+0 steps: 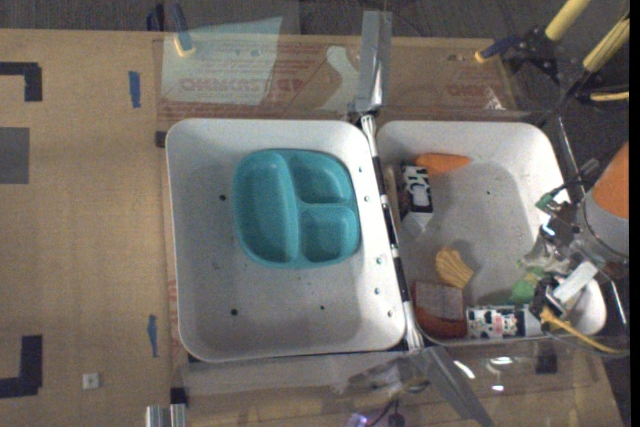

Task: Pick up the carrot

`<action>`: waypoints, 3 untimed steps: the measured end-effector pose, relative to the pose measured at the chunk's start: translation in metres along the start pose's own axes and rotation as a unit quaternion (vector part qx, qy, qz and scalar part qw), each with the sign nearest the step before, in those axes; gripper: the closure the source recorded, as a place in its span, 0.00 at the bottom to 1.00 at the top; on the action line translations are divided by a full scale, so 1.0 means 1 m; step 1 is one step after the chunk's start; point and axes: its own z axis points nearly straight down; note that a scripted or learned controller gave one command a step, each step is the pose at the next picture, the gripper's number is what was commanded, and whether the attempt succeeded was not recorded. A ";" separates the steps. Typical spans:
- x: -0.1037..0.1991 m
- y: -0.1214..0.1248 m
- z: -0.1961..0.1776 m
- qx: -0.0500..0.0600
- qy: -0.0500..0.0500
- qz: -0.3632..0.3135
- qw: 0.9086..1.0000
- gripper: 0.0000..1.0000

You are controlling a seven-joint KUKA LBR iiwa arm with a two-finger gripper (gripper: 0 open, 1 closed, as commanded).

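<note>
At the four o'clock edge of the right-hand white bin [520, 150], the arm's fingers [548, 283] hang over clutter; whether they are parted or closed I cannot tell. The orange carrot [443, 162] lies near the bin's twelve o'clock rim, well apart, with bare floor between. A black-and-white patterned carton [503, 322] lies along the six o'clock wall. A teal sectioned plastic plate [297, 207] sits in the left-hand white bin [200, 305].

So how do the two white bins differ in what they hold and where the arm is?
The left bin holds a single teal divided plate; the right bin holds several small items, among them the carrot at its far edge. The arm's gripper hangs over the right bin's right side, away from the left bin. Both are shallow, white and sit side by side.
</note>
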 end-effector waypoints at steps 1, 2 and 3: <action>-0.007 0.000 -0.030 0.010 -0.006 0.073 0.997 1.00; 0.046 -0.016 -0.039 0.010 -0.005 0.029 1.000 1.00; 0.001 -0.005 0.005 0.003 -0.003 0.063 0.998 1.00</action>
